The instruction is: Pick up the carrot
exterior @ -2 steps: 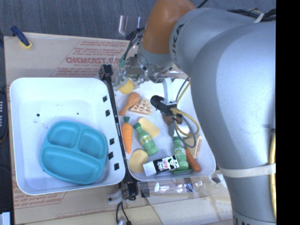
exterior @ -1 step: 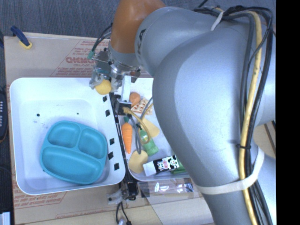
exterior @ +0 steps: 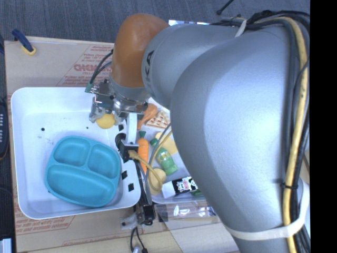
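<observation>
The carrot is a small orange piece lying in the right bin just past the divider between the bins, among other toy food. My gripper hangs below the orange wrist band over the back right part of the left bin. It is to the left of the carrot and a little behind it. A yellow rounded item sits right at the gripper's tip. The arm's grey body hides most of the right bin.
A blue divided plate lies in the left bin's front half. Near the carrot are another orange piece, a waffle-patterned piece, a green bottle and a beige item. A black-and-white tag lies at the front.
</observation>
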{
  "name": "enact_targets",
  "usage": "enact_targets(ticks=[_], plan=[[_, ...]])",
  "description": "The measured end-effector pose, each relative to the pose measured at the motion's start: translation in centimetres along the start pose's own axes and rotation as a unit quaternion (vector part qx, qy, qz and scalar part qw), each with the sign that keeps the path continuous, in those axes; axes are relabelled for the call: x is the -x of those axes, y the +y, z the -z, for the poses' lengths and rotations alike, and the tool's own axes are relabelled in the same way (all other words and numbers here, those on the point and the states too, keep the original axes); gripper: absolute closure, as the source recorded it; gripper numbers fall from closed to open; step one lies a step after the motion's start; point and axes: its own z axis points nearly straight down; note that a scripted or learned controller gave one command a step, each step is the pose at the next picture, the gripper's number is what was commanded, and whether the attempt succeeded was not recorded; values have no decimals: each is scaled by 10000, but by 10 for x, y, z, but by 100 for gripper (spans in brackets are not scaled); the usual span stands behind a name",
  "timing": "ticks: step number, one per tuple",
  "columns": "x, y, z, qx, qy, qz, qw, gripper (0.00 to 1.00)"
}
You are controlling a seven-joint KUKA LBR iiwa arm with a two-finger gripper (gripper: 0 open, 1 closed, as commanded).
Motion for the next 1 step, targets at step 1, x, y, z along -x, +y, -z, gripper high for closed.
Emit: enact_targets(ticks=[1], plan=[[-37,-50,55,19,3,-1007,9949,100]])
